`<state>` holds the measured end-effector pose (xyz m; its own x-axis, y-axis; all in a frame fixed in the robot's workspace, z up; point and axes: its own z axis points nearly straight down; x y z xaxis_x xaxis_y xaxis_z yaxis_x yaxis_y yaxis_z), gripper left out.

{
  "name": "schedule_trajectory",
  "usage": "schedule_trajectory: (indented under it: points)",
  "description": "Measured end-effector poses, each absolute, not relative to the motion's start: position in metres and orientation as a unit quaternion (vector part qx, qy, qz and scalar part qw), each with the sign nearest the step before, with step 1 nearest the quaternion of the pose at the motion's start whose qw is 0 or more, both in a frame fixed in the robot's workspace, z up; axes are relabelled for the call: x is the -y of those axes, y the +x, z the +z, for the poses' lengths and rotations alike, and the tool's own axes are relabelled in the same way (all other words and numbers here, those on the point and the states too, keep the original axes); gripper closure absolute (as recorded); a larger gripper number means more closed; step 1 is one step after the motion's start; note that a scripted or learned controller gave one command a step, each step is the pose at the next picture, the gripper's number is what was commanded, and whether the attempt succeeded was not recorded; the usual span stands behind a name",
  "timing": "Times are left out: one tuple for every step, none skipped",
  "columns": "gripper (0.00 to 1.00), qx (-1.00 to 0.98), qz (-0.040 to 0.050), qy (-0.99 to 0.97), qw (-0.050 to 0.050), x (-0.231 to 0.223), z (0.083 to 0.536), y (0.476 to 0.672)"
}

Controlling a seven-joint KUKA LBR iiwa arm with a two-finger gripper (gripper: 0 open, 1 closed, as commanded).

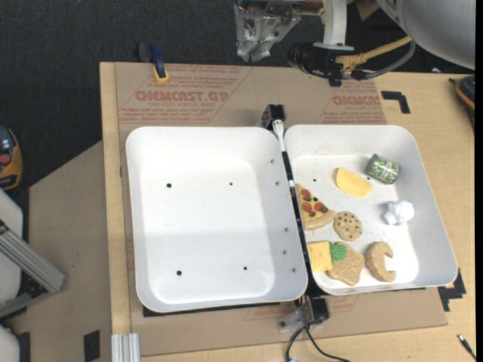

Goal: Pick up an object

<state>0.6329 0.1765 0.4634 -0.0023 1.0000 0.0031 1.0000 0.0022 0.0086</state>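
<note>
One fixed camera looks down at a slant on the desk [226, 89], both white bins [143, 202] in frame below the hand [256, 32].

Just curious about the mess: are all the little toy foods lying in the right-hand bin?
Yes, the pizza slice, cookie and the rest lie in the right bin.

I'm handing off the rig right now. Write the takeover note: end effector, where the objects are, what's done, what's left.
End effector: raised above the far edge of the bench, behind both bins, nothing seen between its fingers; open or shut cannot be told.
Objects: all in the right white bin: green patterned can, yellow oval piece, white crumpled lump, pizza slice toy, round chocolate-chip cookie, yellow cheese block, tan bitten-biscuit piece.
Done: no pick yet.
Left: descend, grasp one object, lift.
</note>
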Motion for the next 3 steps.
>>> schedule_trajectory:
  points:
    - [1.0,-0.709,0.0045,0.706,0.001,-0.199,0.509,0.595]
    - [1.0,-0.708,0.0034,0.706,0.001,-0.216,0.538,0.559]
    - [1.0,-0.706,-0.0017,0.708,-0.001,-0.176,0.508,0.498]
